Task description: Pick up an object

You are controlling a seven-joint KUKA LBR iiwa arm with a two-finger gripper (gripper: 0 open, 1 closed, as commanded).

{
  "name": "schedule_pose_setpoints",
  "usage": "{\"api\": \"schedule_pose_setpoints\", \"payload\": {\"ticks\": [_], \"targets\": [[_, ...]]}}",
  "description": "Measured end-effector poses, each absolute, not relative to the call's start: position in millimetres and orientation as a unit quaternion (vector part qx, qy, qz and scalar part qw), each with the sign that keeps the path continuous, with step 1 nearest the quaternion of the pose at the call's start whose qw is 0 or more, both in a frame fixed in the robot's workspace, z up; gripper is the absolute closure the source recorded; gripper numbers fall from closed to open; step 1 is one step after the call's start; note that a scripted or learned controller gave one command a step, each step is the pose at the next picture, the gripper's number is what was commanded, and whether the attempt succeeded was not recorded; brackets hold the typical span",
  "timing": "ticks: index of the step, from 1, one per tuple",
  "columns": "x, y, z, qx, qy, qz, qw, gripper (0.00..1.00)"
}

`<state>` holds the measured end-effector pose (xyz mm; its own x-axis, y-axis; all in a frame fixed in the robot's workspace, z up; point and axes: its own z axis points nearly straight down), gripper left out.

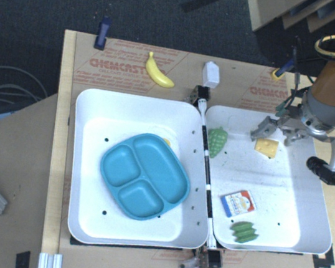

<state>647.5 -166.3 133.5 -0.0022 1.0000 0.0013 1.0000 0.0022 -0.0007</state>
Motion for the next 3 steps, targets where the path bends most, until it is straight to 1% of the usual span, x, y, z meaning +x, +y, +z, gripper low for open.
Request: {"api": "schedule_pose_setpoints", "payload": {"ticks": [1, 2, 3], "targets": [[630.7, -115.0, 168.4, -0.707, -0.708, 0.0002, 0.000, 0.00], [563.7, -134.1, 136.2, -0.707, -0.707, 0.0007, 0.001, 0.00], [527.1, -106.5, 131.1, -0.707, -0.707, 0.0003, 0.001, 0.00]]}}
